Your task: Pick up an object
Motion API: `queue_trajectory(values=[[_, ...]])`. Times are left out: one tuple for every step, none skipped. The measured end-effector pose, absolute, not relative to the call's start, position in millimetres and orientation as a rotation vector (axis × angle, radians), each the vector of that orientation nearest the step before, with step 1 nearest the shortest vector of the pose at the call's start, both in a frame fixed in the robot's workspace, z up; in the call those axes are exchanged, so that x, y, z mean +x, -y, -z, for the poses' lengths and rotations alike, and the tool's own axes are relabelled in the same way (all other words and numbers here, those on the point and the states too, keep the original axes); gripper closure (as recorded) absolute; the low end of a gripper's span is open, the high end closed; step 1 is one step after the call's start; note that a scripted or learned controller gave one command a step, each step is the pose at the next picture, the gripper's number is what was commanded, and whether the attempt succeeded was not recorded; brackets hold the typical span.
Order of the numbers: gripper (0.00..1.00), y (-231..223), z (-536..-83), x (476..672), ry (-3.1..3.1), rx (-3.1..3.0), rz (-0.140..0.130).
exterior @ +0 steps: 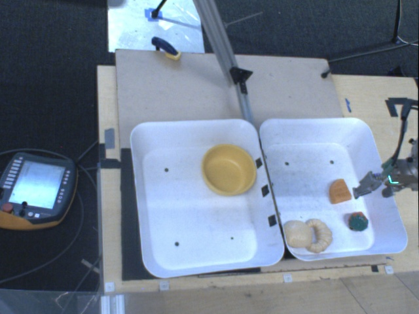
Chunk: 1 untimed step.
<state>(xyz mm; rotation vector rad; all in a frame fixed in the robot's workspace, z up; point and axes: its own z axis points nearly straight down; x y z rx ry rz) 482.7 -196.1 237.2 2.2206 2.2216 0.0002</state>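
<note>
1. Gripper (pixel 362 188): enters over the right edge of the right bin (pixel 314 131), about halfway along that edge. Whether it is released or clenched cannot be told at this size; nothing is seen in its grasp. A small green light glows on the wrist behind it.
2. Orange block (pixel 340 191): lies on the floor of the right bin near its right edge, just beside the gripper tip on the side toward the bin's centre. Contact between the 2 cannot be judged.
3. Dark green object (pixel 357 222): small and rounded, near the bin's front right corner, below the gripper and apart from it.
4. Cream-coloured objects (pixel 308 235): 1 rounded lump and 1 curved, ridged piece, touching each other at the front edge of the right bin, toward its front left corner.
5. Yellow bowl (pixel 229 169): upright in the left bin (pixel 170 241), close to that bin's right edge and toward its back.
6. Bench (pixel 281 87): carries both bins side by side; a slanted metal pole (pixel 219 38) crosses its back edge.
7. Handheld control pendant (pixel 36 190): rests on the dark floor beyond the bench's left edge.
</note>
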Motion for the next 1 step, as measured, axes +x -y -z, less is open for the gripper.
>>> queue_trajectory(values=[[0.0,196.1,-237.1,482.7,-2.222,2.221,0.0]])
